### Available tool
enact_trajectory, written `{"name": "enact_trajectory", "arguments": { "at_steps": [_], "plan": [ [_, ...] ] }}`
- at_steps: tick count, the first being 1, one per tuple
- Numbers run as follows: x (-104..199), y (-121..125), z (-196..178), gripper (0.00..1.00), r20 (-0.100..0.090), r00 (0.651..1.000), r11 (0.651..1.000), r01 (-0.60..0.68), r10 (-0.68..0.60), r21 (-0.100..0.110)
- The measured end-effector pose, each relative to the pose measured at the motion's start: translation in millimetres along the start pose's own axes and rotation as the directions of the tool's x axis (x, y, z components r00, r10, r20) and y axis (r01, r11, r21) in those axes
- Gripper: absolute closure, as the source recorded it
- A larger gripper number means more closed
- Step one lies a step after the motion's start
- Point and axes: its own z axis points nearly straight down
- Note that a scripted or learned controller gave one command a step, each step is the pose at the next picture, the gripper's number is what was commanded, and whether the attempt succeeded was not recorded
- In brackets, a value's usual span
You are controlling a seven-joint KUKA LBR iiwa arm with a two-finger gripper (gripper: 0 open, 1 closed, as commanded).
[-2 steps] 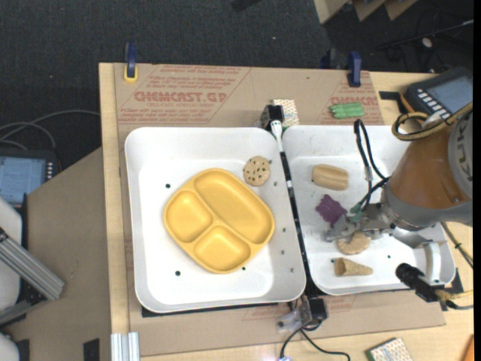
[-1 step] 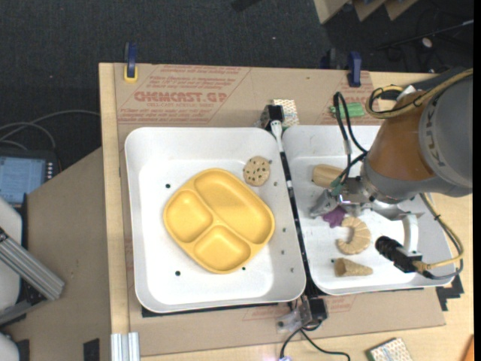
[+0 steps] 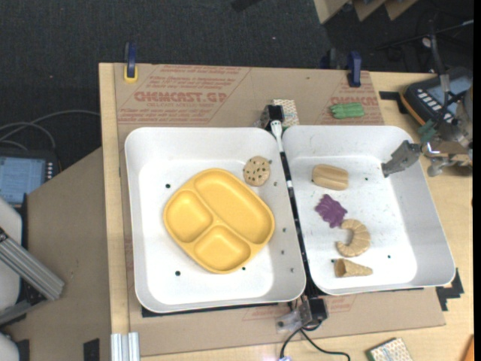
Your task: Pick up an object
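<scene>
Dark grey carpet floor point(image 3: 113, 13) lay beyond the wooden counter point(image 3: 75, 224), where 2 clamps pinned a brown cardboard sheet point(image 3: 195, 89).

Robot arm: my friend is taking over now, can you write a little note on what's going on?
End effector: at the right bin's far right rim, nothing between its fingers.
Right bin: tan bread piece, purple piece, croissant, wedge.
Left bin: yellow divided plate with a cookie beside it.
Green item lies on the board behind the bins.
Done: nothing picked yet.
Left: go down on one object, grip, lift.
</scene>
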Motion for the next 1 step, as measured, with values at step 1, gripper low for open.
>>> {"name": "enact_trajectory", "arguments": {
  "at_steps": [1],
  "plan": [
    [11.5,10.4,174.2,0.00,-0.011,1.000,1.000,0.004,-0.003,0.031]
  ]
}}
